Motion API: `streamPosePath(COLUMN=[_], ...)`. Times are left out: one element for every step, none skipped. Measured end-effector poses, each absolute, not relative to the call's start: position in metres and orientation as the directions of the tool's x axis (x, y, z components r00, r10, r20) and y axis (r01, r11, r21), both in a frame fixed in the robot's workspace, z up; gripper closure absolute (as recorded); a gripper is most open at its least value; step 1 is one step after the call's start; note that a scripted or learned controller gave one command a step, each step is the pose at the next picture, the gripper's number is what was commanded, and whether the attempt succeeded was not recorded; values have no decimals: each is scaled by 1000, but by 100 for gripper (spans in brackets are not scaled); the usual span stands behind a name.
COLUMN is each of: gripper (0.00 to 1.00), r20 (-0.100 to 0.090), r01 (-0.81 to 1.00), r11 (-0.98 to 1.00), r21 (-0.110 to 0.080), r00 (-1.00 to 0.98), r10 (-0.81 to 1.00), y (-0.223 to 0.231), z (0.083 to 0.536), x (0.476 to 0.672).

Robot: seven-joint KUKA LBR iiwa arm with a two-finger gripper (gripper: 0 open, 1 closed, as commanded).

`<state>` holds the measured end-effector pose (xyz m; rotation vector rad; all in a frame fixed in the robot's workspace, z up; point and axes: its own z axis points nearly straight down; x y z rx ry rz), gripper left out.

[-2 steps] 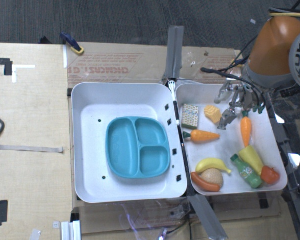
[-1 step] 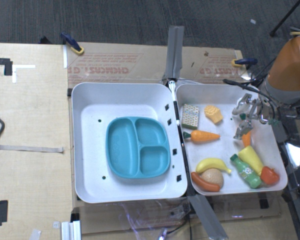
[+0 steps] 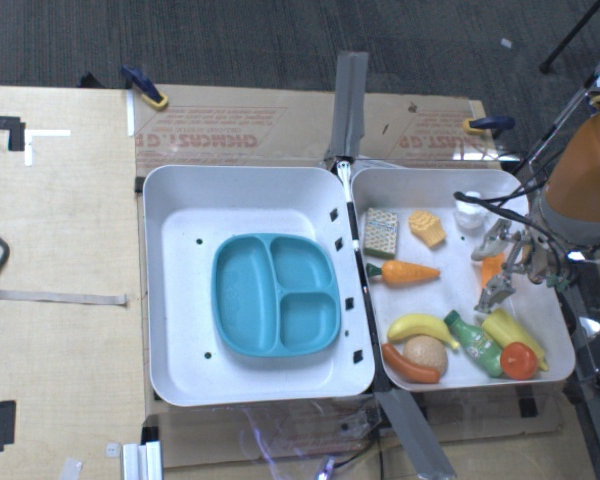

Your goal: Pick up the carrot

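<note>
My claw [image 3: 498,268] hangs over the right bin [image 3: 380,183], fingers spread, gripping nothing. The carrot [image 3: 408,273] lies left of it, apart, near the bin's left wall. An orange piece [image 3: 491,265] behind my fingers is partly hidden. A banana [image 3: 423,325] lies below the carrot.
</note>
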<state>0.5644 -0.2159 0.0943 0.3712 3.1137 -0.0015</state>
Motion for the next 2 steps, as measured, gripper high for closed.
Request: streamPosePath(gripper=[0, 100], r20=[-6, -13], r01=[548, 544], r11=[837, 839], r21=[1, 2], r00=[-837, -839], r10=[548, 544], y=[-222, -220], z=[94, 105], x=[610, 612])
